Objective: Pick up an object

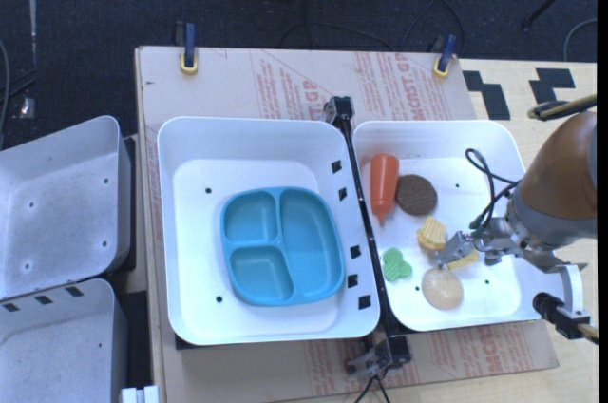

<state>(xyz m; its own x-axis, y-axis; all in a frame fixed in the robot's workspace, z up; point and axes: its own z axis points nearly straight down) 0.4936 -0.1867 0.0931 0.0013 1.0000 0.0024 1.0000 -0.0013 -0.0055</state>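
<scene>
Roughly, by label:

Arm: grey, with the orange band (570, 154) above the wrist, reaching in from the right and bent low over the right bin (494, 144).

Hand: the hand (458, 249) sits low in the right bin, its tip aimed leftward at the cluster of food pieces.

Hand state: cannot tell; the tip is small and blurred against the white floor, and nothing is clearly seen clamped in it.

Nearest thing: a yellow ridged piece (432, 233), just up and left of the hand, touching or nearly so. A thin yellow sliver (465, 260) lies right under the hand; whether it is a separate thing I cannot say.

Next nearest: a pale round piece (443, 289), just below the hand, toward the bin's near wall.

Farther out: a brown disc (416, 195) up-left of the hand; a green piece (396, 264) to its left; an orange carrot (383, 182) farthest up-left, its long axis running along the wall between the bins.

Left bin: holds a blue divided tray (281, 245), well apart from the hand.

Judgement: the coming move turns on the yellow ridged piece, the likeliest target, needing only a short shift up-left before closing.

Risk: the pieces crowd together, so a nudge may scatter them.
</scene>
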